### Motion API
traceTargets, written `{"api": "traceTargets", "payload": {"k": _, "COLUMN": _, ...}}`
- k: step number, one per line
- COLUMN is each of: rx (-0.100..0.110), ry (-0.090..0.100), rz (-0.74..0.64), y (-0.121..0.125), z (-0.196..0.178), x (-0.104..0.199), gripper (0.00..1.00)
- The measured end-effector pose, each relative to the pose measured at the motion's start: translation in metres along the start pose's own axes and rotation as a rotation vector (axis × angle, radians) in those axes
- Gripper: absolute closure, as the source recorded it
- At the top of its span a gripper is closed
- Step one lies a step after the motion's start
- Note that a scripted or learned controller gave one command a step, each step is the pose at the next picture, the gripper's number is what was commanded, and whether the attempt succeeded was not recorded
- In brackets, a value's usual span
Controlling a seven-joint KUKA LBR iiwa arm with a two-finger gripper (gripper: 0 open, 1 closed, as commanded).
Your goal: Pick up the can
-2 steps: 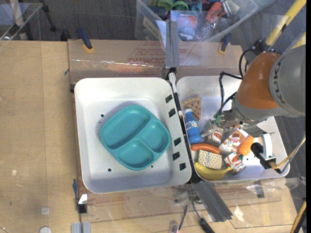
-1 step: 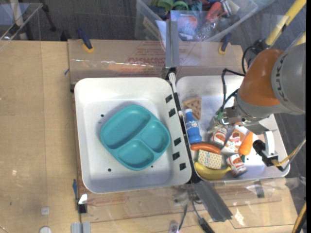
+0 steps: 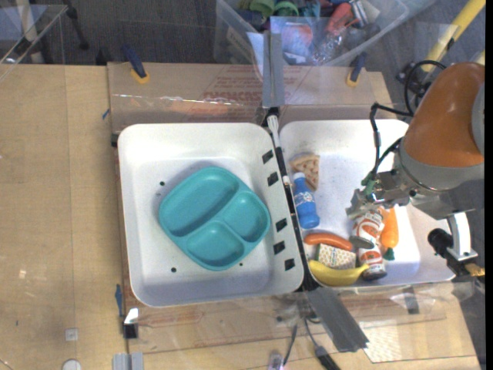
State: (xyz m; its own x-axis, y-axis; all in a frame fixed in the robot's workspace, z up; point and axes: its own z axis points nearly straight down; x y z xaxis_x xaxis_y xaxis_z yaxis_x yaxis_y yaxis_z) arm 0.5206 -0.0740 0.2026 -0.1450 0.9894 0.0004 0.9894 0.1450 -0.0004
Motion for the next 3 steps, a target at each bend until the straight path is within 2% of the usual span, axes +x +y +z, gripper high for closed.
{"api": "traceTargets", "payload": {"k": 1, "rx": 0.000, "ry": 0.000, "rz": 0.034, "y": 0.032, "z": -0.029, "x": 0.058, "gripper": 1.00}}
{"api": "traceTargets", "payload": {"k": 2, "rx": 0.000, "ry": 0.000, "rz": 0.034, "y": 0.032, "z": -0.029, "x": 0.058, "gripper": 0.00}}
{"api": "traceTargets", "payload": {"k": 3, "rx": 0.003, "ry": 0.000, "rz": 0.087, "y": -0.038, "z": 0.019, "x": 0.026, "gripper": 0.00}}
